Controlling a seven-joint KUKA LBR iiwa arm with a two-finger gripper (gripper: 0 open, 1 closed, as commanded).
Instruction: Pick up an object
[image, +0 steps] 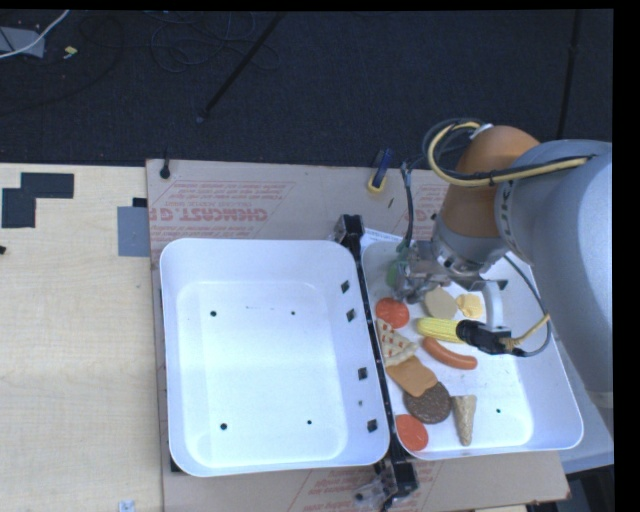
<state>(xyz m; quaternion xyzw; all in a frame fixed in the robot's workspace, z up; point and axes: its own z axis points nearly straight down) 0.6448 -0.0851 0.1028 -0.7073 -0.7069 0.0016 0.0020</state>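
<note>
The robot arm (540, 200) reaches in from the right and bends down over the right bin (545, 425). Its gripper (412, 280) is low at the far end of that bin, close to the bin's top left corner. I cannot tell how it is set or if it has anything in it, because the wrist hides it from above. All the toy food is in this bin. Just beside the gripper are a red tomato (392, 312), a pale round piece (440, 303) and a yellow corn cob (437, 329). A bit nearer to us are a hot dog sausage (450, 354), a waffle piece (394, 345), a brown cookie (429, 403), an ice cream cone (465, 418) and an orange round piece (411, 433). The left bin (190, 350) is next to it. I think the robot is at the step of going down to grab something. Next it needs to close on one toy, maybe the tomato, and lift it straight up. The toys are packed close, so it could bump others.
</note>
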